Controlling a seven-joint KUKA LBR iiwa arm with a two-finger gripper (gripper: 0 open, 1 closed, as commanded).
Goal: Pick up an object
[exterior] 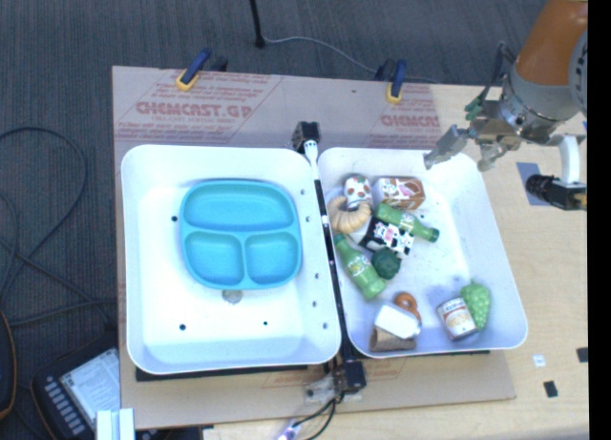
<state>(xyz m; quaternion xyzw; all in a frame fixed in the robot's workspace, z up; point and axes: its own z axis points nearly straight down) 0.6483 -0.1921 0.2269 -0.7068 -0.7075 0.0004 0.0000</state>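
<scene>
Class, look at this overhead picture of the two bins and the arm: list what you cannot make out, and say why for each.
- Gripper, camera view: too small and blurred to tell how its fingers stand.
- Arm: cut off by the top and right edges.
- Small can: label too small to read.
- Pile of toy food: pieces overlap, so lower ones are partly hidden.
- Small object below the blue tray: too small to identify.

Toys clustered in the right bin (496,238): green bottle (406,222) lying flat, can (456,318) near the front corner, donut (347,220) by the left wall
</scene>
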